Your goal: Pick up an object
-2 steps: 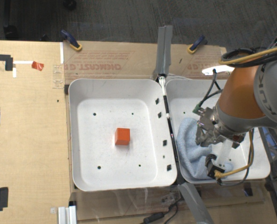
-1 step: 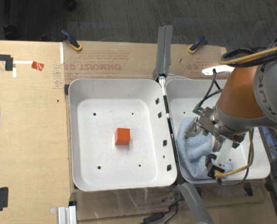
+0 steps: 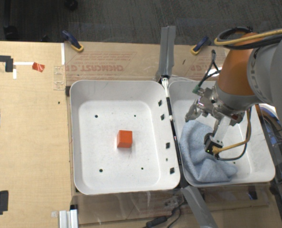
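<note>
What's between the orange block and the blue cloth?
Between orange block and blue cloth, the camera view shows bare left bin floor, then both bins' adjoining rims.

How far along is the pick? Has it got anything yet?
Done: the arm has reached over the right bin, and the gripper sits at the cloth's upper edge.
In hand: it seems to be going for the cloth, but no grasp can be made out.
Left: gripping and lifting. The cloth lies flat in its bin, and the block sits in the left bin.

Grey arm (image 3: 274, 65) wears an orange band (image 3: 233, 68) above its wrist.
</note>
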Motion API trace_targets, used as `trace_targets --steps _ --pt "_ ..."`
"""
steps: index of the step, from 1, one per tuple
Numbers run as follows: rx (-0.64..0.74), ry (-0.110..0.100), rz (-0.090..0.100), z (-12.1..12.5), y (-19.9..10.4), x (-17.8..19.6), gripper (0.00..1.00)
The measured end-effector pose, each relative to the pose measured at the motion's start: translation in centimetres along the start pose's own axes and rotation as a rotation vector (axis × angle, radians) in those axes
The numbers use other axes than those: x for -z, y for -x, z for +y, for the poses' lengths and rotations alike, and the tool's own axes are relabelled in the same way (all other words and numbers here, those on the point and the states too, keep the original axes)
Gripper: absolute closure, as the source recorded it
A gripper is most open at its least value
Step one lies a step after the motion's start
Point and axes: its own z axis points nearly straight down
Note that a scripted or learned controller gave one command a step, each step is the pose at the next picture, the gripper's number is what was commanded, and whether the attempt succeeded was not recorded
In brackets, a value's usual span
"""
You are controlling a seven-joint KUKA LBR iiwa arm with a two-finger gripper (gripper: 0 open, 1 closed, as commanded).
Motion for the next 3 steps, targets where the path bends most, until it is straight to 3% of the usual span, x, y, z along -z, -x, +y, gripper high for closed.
trace_targets --steps 1,2,3 --pt "-0.171 -0.002 0.000 -7.5 -0.5 0.0 0.00" --pt "-0.159 0.000 -0.001 -3.1 -2.1 0.0 0.00" --pt "-0.134 0.002 0.000 -0.9 -3.8 11.7 0.00"
